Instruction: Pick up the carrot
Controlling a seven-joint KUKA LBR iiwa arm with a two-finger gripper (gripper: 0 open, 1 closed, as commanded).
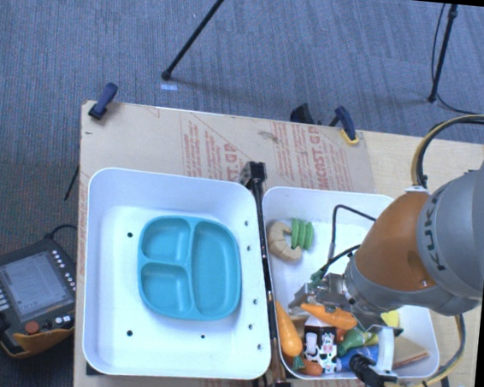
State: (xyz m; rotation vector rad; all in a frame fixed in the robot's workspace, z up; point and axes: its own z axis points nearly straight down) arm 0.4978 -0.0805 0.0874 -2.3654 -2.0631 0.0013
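Observation:
The carrot [330, 314], orange and elongated, lies crosswise in the right bin [370, 202] among other toy food, with a green piece at its right end. My gripper [320, 296] is right on top of the carrot's left part, low over the bin. The wrist and orange band hide much of the bin's right half. Whether the carrot is gripped cannot be made out.
A second orange piece [288, 331] lies along the right bin's left wall. A beige ring [285, 240] and green pods [303, 233] sit at the back. A black-and-white toy [321, 347] and blue [363, 362], yellow [391, 318] and tan [414, 357] pieces crowd the front. The left bin [102, 217] holds a teal divided plate [190, 266].

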